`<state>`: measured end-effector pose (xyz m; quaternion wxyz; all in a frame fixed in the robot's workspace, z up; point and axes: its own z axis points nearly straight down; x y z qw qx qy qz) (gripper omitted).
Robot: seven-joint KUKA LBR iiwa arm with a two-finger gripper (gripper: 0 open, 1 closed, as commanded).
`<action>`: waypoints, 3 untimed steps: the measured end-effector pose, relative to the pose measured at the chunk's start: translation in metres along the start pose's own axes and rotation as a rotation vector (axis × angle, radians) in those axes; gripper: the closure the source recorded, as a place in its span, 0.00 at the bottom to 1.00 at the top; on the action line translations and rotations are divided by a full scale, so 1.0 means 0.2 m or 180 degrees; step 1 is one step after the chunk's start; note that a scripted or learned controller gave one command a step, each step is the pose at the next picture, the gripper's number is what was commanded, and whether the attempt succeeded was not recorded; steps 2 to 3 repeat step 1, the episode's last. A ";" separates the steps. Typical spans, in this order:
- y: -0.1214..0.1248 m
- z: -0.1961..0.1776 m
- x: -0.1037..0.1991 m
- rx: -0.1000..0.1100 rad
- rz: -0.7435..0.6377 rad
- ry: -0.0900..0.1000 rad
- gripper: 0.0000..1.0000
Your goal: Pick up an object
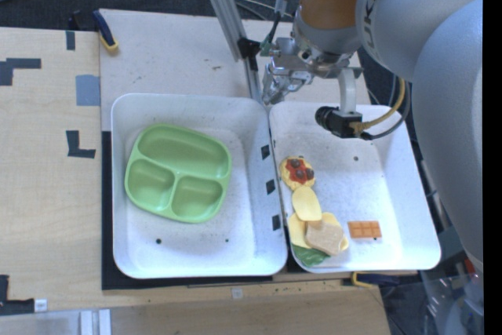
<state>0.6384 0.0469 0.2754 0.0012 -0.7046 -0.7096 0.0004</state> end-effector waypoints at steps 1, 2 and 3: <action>0.00 0.06 0.23 0.0001 0.0005 -0.0003 1.00; 0.00 0.06 0.23 0.0001 0.0005 -0.0003 1.00; 0.00 0.06 0.23 0.0001 0.0005 -0.0003 1.00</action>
